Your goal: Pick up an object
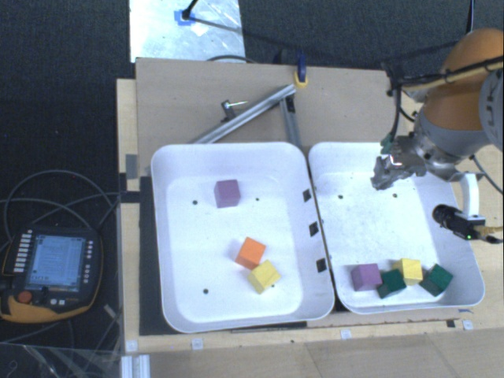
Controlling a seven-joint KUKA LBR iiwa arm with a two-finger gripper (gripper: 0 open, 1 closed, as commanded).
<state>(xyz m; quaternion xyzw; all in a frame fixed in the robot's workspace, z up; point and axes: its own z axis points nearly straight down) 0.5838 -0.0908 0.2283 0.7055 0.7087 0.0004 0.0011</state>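
Above the right bin [331,164] hangs the gripper [383,178]; whether open or closed, I cannot tell.

Both white bins [169,211] [346,164] looked like smooth, slightly glossy plastic. The bench top [189,101] appeared as matt brown board. A metal rod [244,116] shone, and a crinkled foil-like sheet [185,18] gleamed behind the bench.
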